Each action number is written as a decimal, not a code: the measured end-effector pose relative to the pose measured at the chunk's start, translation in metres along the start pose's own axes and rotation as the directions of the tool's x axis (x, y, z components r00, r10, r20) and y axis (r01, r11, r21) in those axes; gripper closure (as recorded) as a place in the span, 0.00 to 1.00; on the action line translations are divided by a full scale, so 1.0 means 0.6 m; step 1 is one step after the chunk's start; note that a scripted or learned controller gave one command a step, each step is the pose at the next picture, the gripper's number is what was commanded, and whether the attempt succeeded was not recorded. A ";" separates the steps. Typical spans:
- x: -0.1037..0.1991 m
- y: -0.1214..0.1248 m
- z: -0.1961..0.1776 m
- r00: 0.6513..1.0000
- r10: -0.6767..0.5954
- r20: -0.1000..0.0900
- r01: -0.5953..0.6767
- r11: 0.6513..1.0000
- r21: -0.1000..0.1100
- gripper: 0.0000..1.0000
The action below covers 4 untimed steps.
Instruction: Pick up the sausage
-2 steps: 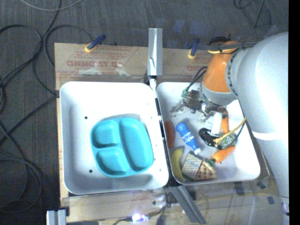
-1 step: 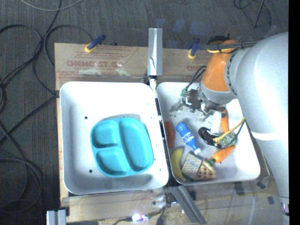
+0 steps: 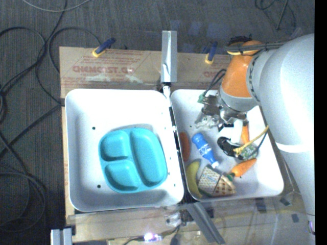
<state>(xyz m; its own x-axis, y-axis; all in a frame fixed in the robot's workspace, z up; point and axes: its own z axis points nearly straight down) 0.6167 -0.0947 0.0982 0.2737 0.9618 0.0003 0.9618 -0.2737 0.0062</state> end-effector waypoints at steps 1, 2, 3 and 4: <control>0.000 0.000 0.000 1.000 0.000 0.000 0.000 1.000 0.000 0.00; 0.048 -0.006 -0.142 0.998 0.059 0.004 -0.059 0.998 0.008 0.00; 0.115 -0.145 -0.141 0.998 0.060 0.003 -0.060 0.998 0.011 0.00; 0.175 -0.235 -0.141 0.998 0.062 0.003 -0.062 0.998 0.012 0.00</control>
<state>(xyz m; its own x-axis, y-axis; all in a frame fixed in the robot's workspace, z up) 0.5096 0.0452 0.1822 0.3328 0.9430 -0.0024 0.9430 -0.3329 -0.0058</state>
